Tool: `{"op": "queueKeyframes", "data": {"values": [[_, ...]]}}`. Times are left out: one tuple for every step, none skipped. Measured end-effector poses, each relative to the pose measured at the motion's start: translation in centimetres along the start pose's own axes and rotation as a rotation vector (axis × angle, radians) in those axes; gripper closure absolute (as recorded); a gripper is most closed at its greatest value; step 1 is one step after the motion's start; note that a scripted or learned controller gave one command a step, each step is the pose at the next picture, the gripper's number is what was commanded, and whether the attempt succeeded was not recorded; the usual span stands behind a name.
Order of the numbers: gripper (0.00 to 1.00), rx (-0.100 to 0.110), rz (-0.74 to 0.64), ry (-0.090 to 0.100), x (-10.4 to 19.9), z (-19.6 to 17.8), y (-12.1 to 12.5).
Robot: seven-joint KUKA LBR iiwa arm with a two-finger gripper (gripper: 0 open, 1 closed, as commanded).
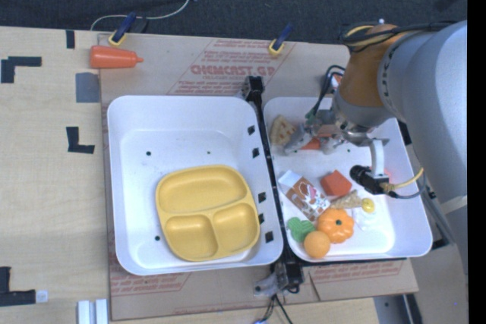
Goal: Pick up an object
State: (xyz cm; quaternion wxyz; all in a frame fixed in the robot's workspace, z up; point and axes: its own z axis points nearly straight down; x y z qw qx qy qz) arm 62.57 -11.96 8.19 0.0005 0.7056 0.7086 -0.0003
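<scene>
My gripper (317, 134) reaches down into the far part of the right bin (410, 231), under the orange-banded wrist. A small red-orange piece (310, 145) lies right below it, and a tan bread-like slice (282, 131) lies just to its left. Nearer the front lie a red block (336, 183), a printed snack packet (303, 195), an orange pumpkin (336, 225), an orange ball (317, 244) and a green piece (298, 225). Nothing is seen lifted off the bin floor.
The left bin (137, 125) holds a yellow divided plate (209, 210). An orange carrot-like toy (114, 57) lies on the bench at the far left. Clamps (281, 36) hold the cardboard's far edge. The grey arm (429, 87) covers the right bin's right side.
</scene>
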Motion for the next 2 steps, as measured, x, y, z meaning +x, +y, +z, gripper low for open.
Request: {"op": "queueKeyframes", "data": {"values": [[0.0, 0.007, 0.0, -0.001, 0.6, -0.2, 3.4], [1.0, 0.002, 0.002, -0.001, 0.6, -1.3, 3.4]]}}
